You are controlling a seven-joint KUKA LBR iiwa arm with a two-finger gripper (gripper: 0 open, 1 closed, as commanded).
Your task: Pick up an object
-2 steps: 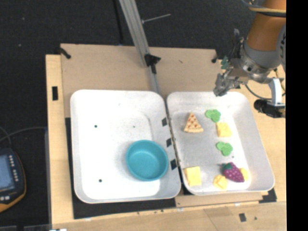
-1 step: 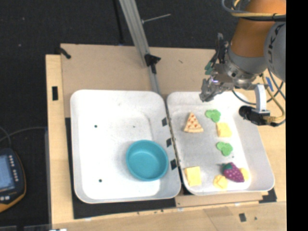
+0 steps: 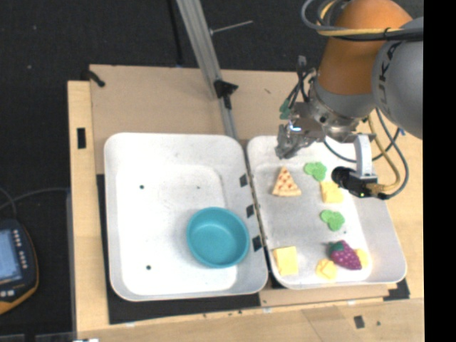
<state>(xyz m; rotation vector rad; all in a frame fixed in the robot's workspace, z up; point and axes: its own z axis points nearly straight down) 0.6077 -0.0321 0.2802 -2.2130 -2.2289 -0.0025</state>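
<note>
gripper [image 3: 287, 147] above pizza slice [image 3: 286, 183], near right bin's [image 3: 377, 223] far rim | finger state: cannot tell | nothing visibly held

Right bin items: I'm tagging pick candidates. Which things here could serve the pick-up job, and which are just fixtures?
For the job:
gripper
pizza slice
purple grapes
yellow block
green pieces
teal bowl

Just there:
left bin
right bin
metal pole
handheld pendant

The arm [image 3: 370, 41] is cut off at the right and top edges. A handheld device [image 3: 13, 262] at near left is cropped by the left edge. Gripper [image 3: 287, 147] fingertips blur together over the right bin's [image 3: 388, 258] far corner, their spacing unreadable.
</note>
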